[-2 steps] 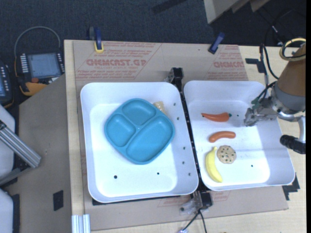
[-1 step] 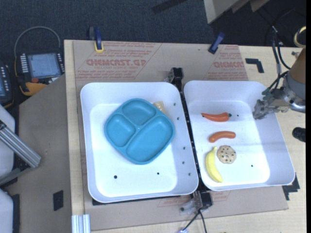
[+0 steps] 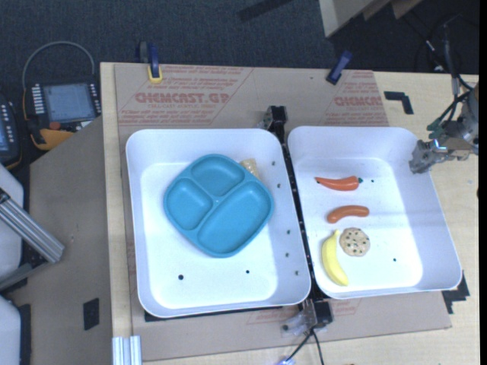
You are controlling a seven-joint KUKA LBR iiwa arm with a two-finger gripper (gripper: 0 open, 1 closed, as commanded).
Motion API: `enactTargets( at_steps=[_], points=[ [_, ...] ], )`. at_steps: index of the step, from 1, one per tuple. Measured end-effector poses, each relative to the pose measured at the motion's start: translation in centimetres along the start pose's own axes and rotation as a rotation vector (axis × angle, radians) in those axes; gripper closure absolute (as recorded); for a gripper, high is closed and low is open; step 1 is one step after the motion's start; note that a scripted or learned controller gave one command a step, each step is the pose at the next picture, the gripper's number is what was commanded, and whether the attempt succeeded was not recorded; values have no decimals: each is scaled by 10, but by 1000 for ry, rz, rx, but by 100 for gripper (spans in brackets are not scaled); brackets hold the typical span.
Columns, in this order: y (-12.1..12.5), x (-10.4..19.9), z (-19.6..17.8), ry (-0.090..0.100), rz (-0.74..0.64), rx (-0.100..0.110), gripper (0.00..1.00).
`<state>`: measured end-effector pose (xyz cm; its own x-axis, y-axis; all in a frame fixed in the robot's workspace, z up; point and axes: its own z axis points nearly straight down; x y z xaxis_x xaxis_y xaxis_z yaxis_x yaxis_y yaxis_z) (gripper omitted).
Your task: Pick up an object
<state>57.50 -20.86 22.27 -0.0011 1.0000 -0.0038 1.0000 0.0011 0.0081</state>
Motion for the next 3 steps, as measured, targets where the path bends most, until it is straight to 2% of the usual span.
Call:
enactTargets(
  at_steps=[1, 3],
  points=[
    [-10, 55, -11, 7, -4, 8, 100],
    [-20, 159, -22, 7, -6, 10, 100]
  ],
)
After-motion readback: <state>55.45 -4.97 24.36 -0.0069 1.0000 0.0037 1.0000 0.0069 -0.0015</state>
